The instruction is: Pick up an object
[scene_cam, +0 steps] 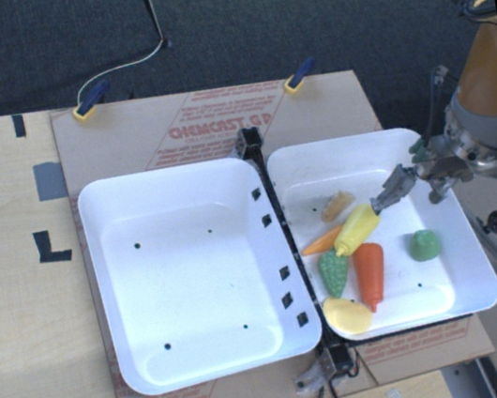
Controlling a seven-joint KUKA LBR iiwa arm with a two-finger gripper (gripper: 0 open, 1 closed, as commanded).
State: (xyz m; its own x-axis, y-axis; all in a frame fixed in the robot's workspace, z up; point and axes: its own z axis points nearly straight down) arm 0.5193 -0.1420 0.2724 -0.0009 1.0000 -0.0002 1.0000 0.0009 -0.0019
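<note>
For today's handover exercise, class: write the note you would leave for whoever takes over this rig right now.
Gripper: low over the right bin, tip at the yellow toy; nothing seen held.
Things: all in the right bin. Orange carrot, green leafy piece, yellow lemon-like piece, green ball, tan piece.
Done: nothing lifted.
Left: grasp one object and raise it.

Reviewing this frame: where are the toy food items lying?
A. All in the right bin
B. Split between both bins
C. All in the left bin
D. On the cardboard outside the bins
A. The yellow corn-like piece, the orange carrot, the green round piece and the other toys all lie inside the right bin, where the gripper reaches in.
</note>
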